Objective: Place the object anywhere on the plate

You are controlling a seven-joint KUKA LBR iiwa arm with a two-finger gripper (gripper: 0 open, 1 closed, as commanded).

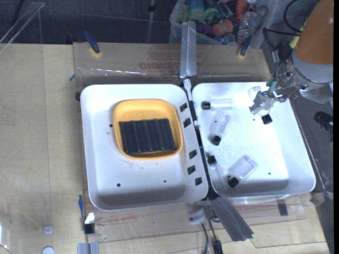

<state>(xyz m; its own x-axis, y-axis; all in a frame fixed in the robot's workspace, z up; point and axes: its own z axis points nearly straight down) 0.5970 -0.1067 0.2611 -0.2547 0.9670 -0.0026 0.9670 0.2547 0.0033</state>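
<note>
A yellow plate [146, 110] sits in the left bin [100, 157]. A black ridged rectangular object [147, 136] lies flat on the plate, covering most of its middle. My gripper [263, 103] hangs over the far right part of the right bin [283, 157], well away from the plate. Nothing is visibly held in it. A small black piece [266, 119] shows just below the gripper; whether it is part of the gripper or a loose item is unclear.
Three clear vials with black caps lie in the right bin: one at the back [218, 104], one in the middle [219, 127], one at the front [241, 169]. A raised divider [194, 142] with black clips separates the bins. A box of toys [222, 9] stands behind.
</note>
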